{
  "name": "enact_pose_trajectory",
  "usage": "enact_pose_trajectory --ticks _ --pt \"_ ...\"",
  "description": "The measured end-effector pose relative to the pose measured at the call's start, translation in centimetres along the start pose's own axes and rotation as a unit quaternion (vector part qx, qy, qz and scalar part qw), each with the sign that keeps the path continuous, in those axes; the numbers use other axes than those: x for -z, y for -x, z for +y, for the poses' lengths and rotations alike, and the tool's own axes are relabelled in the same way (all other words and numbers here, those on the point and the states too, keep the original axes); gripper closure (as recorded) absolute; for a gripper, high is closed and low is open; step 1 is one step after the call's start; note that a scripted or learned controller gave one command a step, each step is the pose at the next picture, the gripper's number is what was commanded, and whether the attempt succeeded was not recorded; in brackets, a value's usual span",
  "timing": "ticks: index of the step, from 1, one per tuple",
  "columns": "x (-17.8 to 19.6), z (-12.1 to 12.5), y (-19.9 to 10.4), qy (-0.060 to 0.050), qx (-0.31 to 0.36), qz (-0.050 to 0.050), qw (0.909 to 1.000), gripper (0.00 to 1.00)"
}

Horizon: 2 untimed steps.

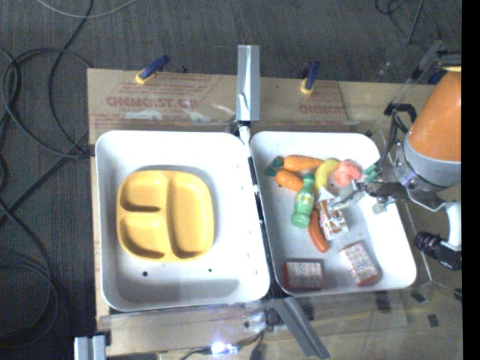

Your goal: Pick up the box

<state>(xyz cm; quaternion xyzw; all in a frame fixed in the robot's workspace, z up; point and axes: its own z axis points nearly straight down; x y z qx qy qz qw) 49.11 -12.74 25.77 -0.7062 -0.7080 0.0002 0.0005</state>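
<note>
Faint, partly legible red "CHEMGUST" lettering on the cardboard sheet behind the bins.

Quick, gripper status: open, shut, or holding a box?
Gripper: cannot be told; it sits low over the toy food in the right bin.

Left bin: plain white, left half of the frame.
Right bin: plain white, right half.
Divided tray: solid yellow, three compartments, in the left bin.
Carrots: orange, upper part of the right bin.
Bottle: green with a yellow cap.
Banana: yellow.
Round fruit: pinkish red.
Sausage: orange-red.
Box: dark red-brown with pale print, lower edge of the right bin.
Second packet: red with white patterning, lower right.
Table: brown cardboard with faded red lettering.
Clamps: blue and yellow, top of the cardboard.
Arm: orange band over grey, right edge.
Floor: dark grey carpet with black and white cables.
</note>
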Motion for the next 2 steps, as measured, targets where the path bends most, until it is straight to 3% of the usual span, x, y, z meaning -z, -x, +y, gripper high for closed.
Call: enact_pose_trajectory --ticks 1,2 --pt "-0.9 -0.6 2.0 0.001 0.103 0.0 0.9947 0.0" --pt "2.5 -0.1 -2.8 0.001 0.046 0.0 0.999 0.0"
